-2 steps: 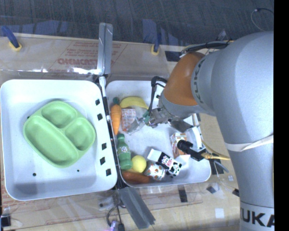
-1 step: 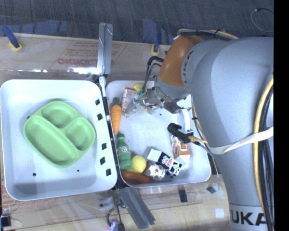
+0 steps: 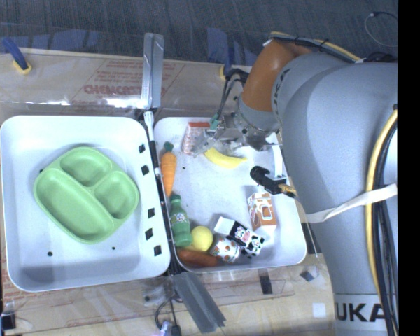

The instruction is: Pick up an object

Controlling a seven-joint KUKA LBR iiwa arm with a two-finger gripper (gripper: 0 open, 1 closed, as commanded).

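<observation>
1. The step in hand looks like the reach: the gripper [image 3: 220, 135] hangs low over the far edge of the right bin [image 3: 211, 196], with the arm [image 3: 322, 131] bent in over the bin's right rim.
2. Nothing can be seen lifted or caught in the gripper. Its tip is muddled against the things beneath it, so I cannot tell whether it is spread or closed.
3. The likeliest targets are the two things nearest the tip. The banana [image 3: 225, 160] lies flat just on the near side of the gripper, and the packet [image 3: 193, 138] lies just beside it, towards the bin's far left corner. I cannot tell whether the gripper touches either one.
4. The other choices are well apart from the gripper.
   - A carrot [image 3: 168, 170] and a green bottle [image 3: 178, 222] lie along the left wall.
   - A lemon [image 3: 201, 239], a sausage [image 3: 196, 258] and a cow-patterned box [image 3: 239, 235] crowd the near edge.
   - A carton [image 3: 262, 212] lies towards the right wall.
5. The left bin [image 3: 28, 257] bears a green divided plate [image 3: 87, 193] and plays no part here.
6. The next move, as I judge it, calls for:
   - settling squarely over one thing, probably the banana;
   - closing across its narrow width, not along its curve;
   - lifting straight up, clear of the packet and the far wall.
7. The risk is a glancing grip that rolls the banana aside or snags the packet's edge.
</observation>
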